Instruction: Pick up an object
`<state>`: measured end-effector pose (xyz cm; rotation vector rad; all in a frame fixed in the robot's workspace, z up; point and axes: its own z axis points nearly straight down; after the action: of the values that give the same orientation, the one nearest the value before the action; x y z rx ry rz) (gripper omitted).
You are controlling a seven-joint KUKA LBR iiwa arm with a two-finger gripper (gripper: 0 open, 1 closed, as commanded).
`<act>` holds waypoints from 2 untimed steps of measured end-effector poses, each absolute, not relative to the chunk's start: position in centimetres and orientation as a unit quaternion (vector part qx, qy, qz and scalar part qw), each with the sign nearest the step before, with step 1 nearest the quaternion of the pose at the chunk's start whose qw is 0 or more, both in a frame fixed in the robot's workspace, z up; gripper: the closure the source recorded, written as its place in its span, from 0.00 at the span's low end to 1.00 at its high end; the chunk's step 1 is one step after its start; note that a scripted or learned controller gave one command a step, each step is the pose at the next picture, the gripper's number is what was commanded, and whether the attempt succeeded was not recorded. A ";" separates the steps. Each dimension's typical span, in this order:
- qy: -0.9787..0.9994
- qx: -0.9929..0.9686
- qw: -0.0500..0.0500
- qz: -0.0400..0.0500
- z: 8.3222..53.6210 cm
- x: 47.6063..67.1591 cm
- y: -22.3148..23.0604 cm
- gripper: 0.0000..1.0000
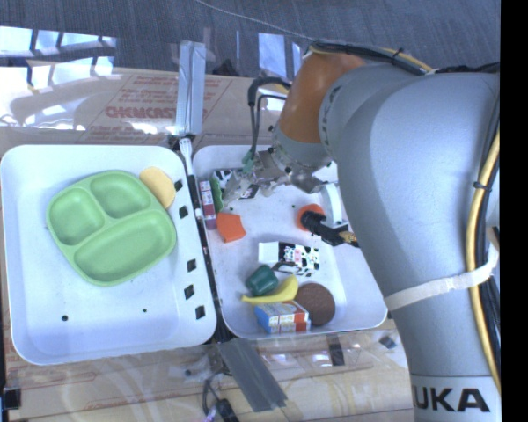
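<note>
My gripper [244, 181] hangs low over the far left part of the right bin [363, 299], with the grey arm reaching in from the right above it. Directly beside it lies a small green and dark thing [220, 183], and a dark red stick [209, 204] runs along the bin's left wall. An orange block [231, 228] sits just in front of the gripper. A red-orange round thing [312, 211] shows to its right, partly hidden by the wrist. I see nothing between the fingers.
Toward the right bin's front lie a cow-patterned white box [290, 255], a green cup [262, 280], a banana [275, 293], a brown ball [317, 301] and a coloured carton [282, 317]. The left bin [35, 323] holds a green divided plate [112, 226] and a yellow piece [158, 184].
</note>
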<state>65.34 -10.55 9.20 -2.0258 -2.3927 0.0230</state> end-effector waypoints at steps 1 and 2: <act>-0.764 -0.646 0.003 0.012 10.2 65.2 -11.0 1.00; -0.764 -0.645 0.004 0.011 10.1 65.2 -10.8 0.00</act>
<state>65.20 -10.83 10.14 -2.0214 -2.3951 0.0345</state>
